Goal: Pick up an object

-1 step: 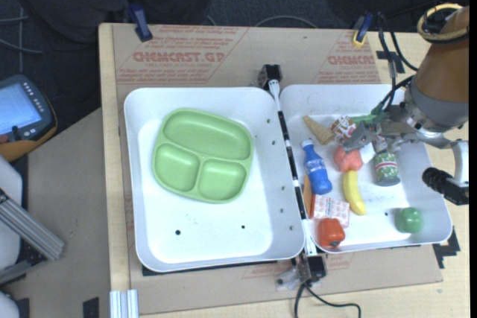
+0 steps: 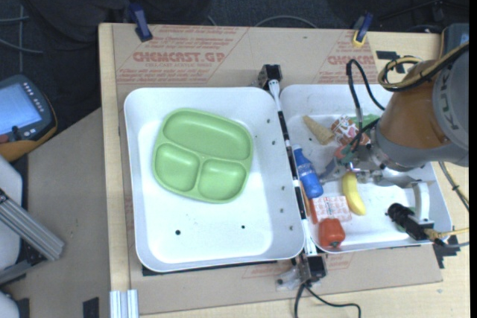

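Looking down on the counter [image 2: 112, 160], there are two shallow white bins side by side on a brown printed cardboard sheet [image 2: 223, 56]. The left white bin [image 2: 223, 234] just has a pale green plastic plate with three compartments [image 2: 203, 155] sitting in its upper half.

The right white bin [image 2: 373, 233] is where all the pickable stuff is. A blue tube-shaped thing with a white end [image 2: 305, 175] lies along the bin's left wall. Below it there's a small red and white packet [image 2: 328, 208], and touching that, a rounded red-orange piece [image 2: 332, 233] at the near-left corner. A small yellow toy banana [image 2: 352, 195] lies near the middle. Up toward the far side there's a tan cone-shaped piece [image 2: 322, 130], with a little red and white patterned item [image 2: 345, 128] just beside it.

The grey arm with the orange band [image 2: 414, 123] reaches in from the right and hangs low over the middle of the right bin, just above the banana. Its wrist covers the jaws, so I honestly can't tell if they're open, closed or gripping anything.
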{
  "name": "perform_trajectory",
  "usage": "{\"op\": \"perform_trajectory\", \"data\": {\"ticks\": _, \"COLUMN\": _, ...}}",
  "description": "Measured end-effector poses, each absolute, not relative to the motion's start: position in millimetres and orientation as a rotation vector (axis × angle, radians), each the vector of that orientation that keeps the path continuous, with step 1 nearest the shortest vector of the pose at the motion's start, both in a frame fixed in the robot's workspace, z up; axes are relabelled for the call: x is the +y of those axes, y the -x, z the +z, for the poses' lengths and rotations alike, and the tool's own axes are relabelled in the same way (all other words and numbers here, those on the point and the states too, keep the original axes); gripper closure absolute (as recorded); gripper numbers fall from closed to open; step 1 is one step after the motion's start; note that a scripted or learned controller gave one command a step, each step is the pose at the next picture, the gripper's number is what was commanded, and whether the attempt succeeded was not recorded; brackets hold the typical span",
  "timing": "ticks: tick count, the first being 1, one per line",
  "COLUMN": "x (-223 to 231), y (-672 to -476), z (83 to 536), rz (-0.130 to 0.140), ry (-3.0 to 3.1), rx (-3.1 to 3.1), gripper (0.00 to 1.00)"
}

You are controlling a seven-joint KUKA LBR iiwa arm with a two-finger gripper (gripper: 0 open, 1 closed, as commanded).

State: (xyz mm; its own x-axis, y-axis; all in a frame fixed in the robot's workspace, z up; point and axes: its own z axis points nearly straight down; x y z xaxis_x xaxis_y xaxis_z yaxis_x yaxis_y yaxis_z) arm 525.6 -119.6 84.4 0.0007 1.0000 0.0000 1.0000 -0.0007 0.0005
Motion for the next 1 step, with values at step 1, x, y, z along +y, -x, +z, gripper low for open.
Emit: {"op": "perform_trajectory", "data": {"ticks": 1, "x": -119.5, "y": -525.9, "z": 94.1, "rz": 0.001, "ry": -2.223, "rx": 2.218, "gripper": 1.00}}
